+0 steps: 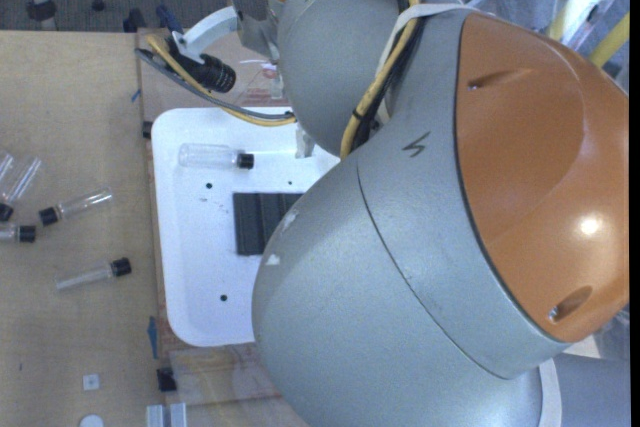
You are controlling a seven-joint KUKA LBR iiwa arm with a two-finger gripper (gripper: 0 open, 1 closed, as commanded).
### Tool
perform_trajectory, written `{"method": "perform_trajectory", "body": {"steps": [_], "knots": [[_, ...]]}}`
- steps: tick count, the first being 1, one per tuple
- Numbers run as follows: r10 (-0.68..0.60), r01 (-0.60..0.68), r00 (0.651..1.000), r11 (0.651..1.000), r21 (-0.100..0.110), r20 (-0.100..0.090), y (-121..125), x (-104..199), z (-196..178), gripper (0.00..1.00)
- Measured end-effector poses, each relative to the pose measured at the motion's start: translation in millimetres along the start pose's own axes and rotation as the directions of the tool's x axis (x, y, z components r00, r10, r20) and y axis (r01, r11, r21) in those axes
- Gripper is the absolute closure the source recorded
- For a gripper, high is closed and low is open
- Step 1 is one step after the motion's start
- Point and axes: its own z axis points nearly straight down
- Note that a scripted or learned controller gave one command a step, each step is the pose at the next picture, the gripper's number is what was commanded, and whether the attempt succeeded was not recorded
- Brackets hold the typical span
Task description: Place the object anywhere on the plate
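Jaws were hidden behind the grey and orange arm [430, 215], so their state could not be told. A clear vial [213, 156] lay flat in the white bin [190, 305], long axis left-right, black cap pointing right. Just below lay a dark slab [258, 221], possibly the plate. More vials [92, 272] lay scattered on the bench [70, 105].

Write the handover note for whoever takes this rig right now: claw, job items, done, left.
Claw: hidden behind the grey and orange arm, which covers most of the camera view; its state cannot be told.
Items: a clear plastic vial with a black cap lies on its side in the shallow white bin, near the far end. A flat black ribbed rectangular piece lies mid-bin, partly covered by the arm. Several more clear capped vials lie on the tan bench left of the bin.
Done: nothing confirmed.
Left: the placing, as far as can be seen.
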Motion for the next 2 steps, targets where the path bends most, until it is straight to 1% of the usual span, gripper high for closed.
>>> {"method": "perform_trajectory", "body": {"steps": [1, 2], "knots": [[-0.002, 0.002, 1.000, 1.000, 0.001, 0.008, -13.1, -61.4, 167.7, 0.00], [-0.005, 0.005, 1.000, 1.000, 0.000, 0.009, -13.9, -61.4, 157.8, 1.00]]}}
